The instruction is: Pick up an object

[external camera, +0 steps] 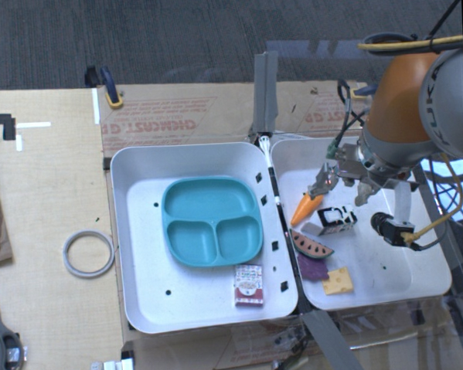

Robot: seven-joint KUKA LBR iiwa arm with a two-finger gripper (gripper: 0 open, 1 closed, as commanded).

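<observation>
Right bin (430, 274), landmark.

Carrot (305, 208): lay at the bin's left wall, upper half. Judged light, stiff, smooth, tapered; best taken across its thick middle.

Gripper (325, 182): hung just above-right of the carrot, fingertips touching its upper end; finger spread could not be told.

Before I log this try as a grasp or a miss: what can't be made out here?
- Gripper, camera view: whether the jaws hold the carrot is too small to tell; the wrist hides their upper part.
- Small carton in the left bin: its print is too small to read.
- Purple item: the watermelon slice covers part.
</observation>
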